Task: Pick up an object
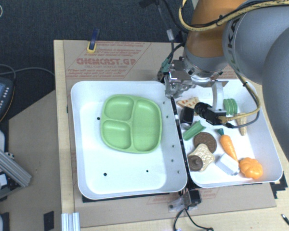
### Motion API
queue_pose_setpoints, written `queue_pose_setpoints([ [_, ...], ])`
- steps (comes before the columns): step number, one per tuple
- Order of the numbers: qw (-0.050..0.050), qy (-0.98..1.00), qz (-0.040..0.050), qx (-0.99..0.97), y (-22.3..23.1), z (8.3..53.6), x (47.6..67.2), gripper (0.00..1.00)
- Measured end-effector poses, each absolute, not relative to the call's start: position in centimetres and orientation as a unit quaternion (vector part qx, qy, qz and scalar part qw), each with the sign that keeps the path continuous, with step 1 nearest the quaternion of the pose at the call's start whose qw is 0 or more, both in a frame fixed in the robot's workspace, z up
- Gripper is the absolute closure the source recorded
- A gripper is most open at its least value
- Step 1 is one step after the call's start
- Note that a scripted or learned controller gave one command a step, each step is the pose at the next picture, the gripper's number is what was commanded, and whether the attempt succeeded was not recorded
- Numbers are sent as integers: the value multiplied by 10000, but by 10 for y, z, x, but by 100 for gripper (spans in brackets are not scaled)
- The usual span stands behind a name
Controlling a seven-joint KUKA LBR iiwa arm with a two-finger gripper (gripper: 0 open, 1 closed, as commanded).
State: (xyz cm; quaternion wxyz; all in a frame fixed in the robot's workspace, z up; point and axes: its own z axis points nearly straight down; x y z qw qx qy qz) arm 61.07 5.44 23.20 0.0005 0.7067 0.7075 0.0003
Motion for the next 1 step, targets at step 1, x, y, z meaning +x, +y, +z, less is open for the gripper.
queue_pose_setpoints([
  [1,-10,7069,-15,7073,53,216,615,100],
])
